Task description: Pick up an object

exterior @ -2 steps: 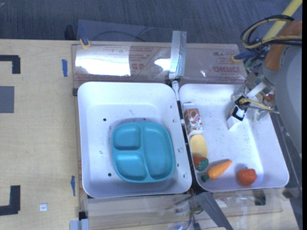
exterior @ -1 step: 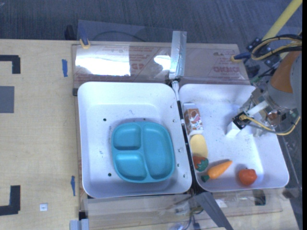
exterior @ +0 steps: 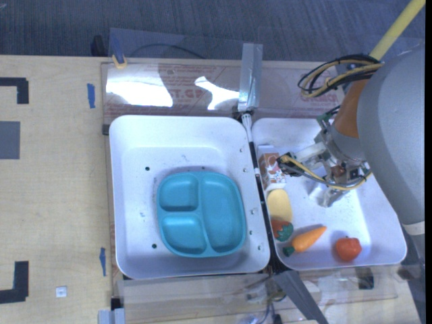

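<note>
**Observer:** Gripper point(exterior: 329, 189) first, since you asked: it sits low inside your right bin point(exterior: 378, 211), near the middle of its floor. Whether it is spread or closed I cannot tell you; cables and glare hide that part.

**Operator:** And the arm's pose?

**Observer:** Your arm point(exterior: 395, 133) comes in from the right as a broad grey mass, bending down over the right bin's far right corner. Its orange band point(exterior: 347, 117) sits just above the wrist, with yellow and black cables point(exterior: 334, 73) looping over it.

**Operator:** What else, biggest first?

**Observer:** Your left bin point(exterior: 135, 147) holds a blue divided plate point(exterior: 200, 212), lying flat toward the near side. In the right bin, along the left wall, you have a small printed packet point(exterior: 270, 167), then a pale yellow piece point(exterior: 279, 204) just below it, touching a red and green item point(exterior: 283, 231). An orange carrot point(exterior: 307, 238) lies tilted beside that. A red tomato point(exterior: 347, 248) rests nearer the front right corner, apart from the carrot. All of these lie clear of the gripper.
</note>
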Controlling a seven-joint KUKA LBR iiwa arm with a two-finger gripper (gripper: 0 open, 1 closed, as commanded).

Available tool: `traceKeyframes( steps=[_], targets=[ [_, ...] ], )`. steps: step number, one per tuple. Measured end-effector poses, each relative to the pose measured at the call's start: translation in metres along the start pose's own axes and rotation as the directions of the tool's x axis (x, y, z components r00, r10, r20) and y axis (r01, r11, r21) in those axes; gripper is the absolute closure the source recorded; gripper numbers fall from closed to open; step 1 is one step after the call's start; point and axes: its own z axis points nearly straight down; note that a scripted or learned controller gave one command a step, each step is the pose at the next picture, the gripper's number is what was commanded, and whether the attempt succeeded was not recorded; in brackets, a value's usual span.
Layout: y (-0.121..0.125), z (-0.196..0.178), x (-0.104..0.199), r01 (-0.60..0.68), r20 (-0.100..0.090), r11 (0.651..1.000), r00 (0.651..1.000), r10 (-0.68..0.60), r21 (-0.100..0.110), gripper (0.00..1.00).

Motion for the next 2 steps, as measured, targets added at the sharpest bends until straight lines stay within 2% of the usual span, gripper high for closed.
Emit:
traceKeyframes(
  steps=[1, 2],
  targets=[
    [0.001, -0.011, 0.000, 0.001, 0.001, 1.000, 1.000, -0.001, -0.001, 1.00],
    [-0.005, -0.104, -0.042, 0.128, -0.002, 0.992, 0.992, -0.128, -0.006, 1.00]
  ],
)
